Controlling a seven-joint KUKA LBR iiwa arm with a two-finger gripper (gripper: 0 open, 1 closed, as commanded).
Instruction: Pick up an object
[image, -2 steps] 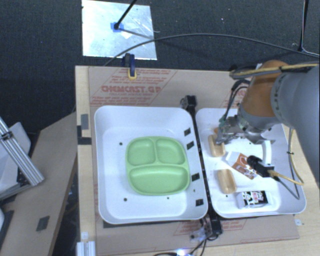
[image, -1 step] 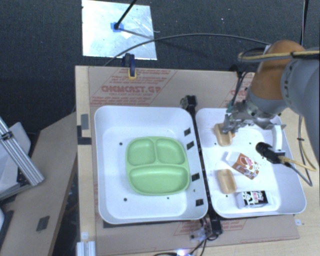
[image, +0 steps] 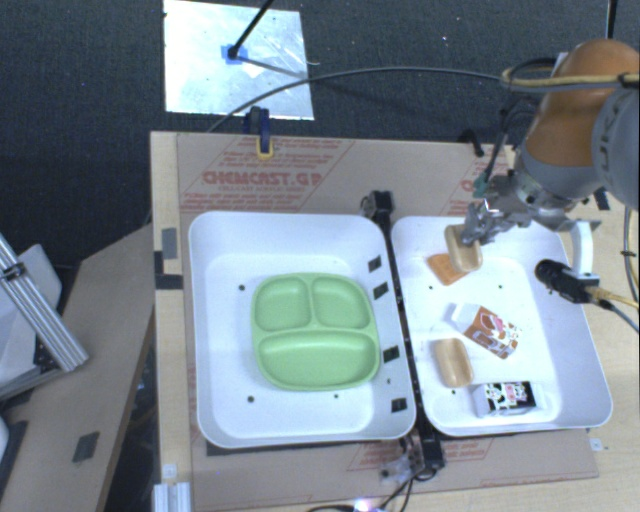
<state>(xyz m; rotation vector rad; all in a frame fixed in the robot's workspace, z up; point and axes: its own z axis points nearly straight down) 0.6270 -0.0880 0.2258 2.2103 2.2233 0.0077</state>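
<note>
Tan bread slice (image: 462, 250) pinched in the claw (image: 478, 228), orange piece (image: 443, 268) just beside, green tray (image: 315, 331) well apart.

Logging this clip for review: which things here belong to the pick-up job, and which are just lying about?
In play:
- hand, over the right bin
- tan block, right under the hand
- orange piece, beside the block

Lying about:
- green divided plate, left bin
- printed packet
- tan bun-shaped item
- dark packet

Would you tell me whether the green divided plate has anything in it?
Empty: all three compartments of the green plate show bare green, and it lies flat in the left bin.
</note>
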